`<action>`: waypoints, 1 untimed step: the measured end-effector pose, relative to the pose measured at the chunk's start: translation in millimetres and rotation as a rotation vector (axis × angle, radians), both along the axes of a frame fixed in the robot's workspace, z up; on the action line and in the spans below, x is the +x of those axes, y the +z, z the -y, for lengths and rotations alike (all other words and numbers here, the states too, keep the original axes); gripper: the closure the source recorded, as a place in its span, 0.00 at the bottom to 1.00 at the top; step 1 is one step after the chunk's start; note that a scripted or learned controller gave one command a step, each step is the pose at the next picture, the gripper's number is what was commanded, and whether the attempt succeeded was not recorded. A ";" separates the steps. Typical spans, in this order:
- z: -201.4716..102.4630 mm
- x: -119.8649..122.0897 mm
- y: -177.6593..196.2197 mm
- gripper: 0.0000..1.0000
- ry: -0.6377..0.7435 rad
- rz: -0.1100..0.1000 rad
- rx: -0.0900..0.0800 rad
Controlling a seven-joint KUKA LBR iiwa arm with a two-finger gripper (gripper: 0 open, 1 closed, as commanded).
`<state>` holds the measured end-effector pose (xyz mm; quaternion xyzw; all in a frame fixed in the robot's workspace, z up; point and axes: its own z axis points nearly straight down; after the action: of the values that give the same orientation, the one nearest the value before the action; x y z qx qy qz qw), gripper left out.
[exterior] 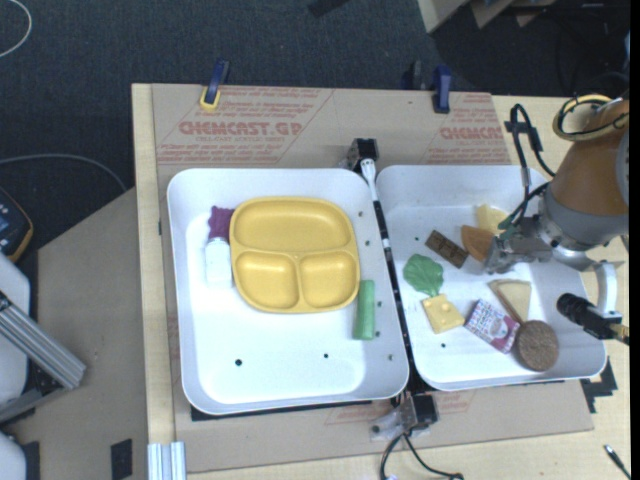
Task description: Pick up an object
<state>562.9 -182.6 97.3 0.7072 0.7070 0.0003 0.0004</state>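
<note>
Even, bright overhead light, faint shadows, mild glare on the white bins, focus slightly soft.

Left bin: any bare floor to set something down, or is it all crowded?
Left bin: bare floor below the yellow tray, along the near rim. Right bin: bare at its far-left corner; crowded around the claw and cookie.

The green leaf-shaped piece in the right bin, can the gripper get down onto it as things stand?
Probably yes. The green piece lies flat with bare bin floor around it, apart from the brown bar and yellow block; the gripper sits just to its right.
</note>
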 end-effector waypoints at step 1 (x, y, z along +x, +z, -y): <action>-2.4 1.3 64.0 1.00 0.001 0.007 -0.003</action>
<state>564.1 -180.2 161.3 0.7067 0.7075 0.0018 0.0042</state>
